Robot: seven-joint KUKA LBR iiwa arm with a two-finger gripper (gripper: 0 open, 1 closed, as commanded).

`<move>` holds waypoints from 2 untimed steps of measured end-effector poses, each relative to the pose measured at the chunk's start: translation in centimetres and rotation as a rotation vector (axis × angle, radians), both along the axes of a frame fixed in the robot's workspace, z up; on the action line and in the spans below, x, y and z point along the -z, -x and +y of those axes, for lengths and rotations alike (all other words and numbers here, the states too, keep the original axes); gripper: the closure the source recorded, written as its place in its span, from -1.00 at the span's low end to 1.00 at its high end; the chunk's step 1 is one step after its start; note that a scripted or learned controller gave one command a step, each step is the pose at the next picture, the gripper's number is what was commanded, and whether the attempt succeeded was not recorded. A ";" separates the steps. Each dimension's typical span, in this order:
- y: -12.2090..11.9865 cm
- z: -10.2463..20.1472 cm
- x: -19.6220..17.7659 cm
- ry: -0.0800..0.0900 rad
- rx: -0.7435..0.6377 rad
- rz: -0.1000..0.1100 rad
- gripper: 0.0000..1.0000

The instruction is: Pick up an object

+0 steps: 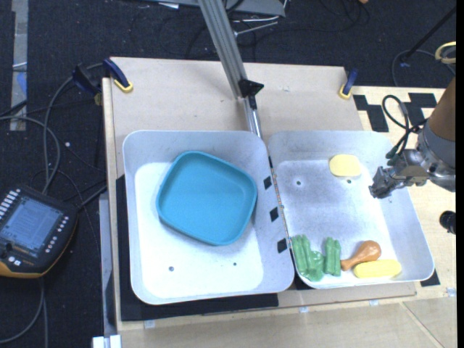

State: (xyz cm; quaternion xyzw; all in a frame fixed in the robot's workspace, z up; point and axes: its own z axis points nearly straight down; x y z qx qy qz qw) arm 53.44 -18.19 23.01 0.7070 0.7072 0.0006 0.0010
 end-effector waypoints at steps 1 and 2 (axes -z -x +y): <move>-0.6 6.2 0.3 -0.002 -0.005 0.003 1.00; -0.9 11.0 -0.7 -0.002 -0.004 0.002 1.00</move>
